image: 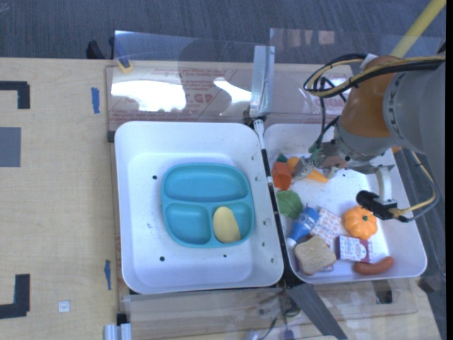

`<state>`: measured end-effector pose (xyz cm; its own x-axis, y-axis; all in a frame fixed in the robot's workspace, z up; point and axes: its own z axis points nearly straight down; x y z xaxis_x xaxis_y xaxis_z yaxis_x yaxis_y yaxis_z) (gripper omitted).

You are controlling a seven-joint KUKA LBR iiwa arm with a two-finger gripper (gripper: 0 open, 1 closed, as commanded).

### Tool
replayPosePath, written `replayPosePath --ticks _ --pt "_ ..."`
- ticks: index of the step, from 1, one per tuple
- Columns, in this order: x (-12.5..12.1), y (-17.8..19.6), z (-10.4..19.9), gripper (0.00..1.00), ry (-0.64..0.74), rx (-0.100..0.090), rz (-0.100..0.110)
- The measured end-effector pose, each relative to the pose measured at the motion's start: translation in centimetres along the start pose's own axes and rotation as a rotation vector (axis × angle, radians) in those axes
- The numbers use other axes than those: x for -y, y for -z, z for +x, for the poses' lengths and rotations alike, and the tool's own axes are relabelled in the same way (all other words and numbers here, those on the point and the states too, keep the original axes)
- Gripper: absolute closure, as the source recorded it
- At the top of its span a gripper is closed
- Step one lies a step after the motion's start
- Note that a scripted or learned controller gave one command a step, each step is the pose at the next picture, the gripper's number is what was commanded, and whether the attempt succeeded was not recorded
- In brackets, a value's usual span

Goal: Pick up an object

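A slice of bread (314, 254) and a red sausage (373, 265) lie at the near edge of the right bin (412, 250), well below the gripper (311, 165), which hangs low over the bin's far left corner; whether it is apart or together cannot be told. Just left of the gripper sit an orange piece (282, 178) and a green item (289, 202). A small pumpkin (360, 222) rests below and to its right. Far to its left, a yellow lemon (226, 224) lies in the blue divided tray (185, 190)
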<state>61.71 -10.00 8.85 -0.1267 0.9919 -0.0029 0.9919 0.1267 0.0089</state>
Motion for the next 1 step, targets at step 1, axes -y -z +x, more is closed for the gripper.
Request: replayPosePath --ticks 1 --pt "-0.08 1.10 -0.06 1.00 -0.001 0.000 -0.003"
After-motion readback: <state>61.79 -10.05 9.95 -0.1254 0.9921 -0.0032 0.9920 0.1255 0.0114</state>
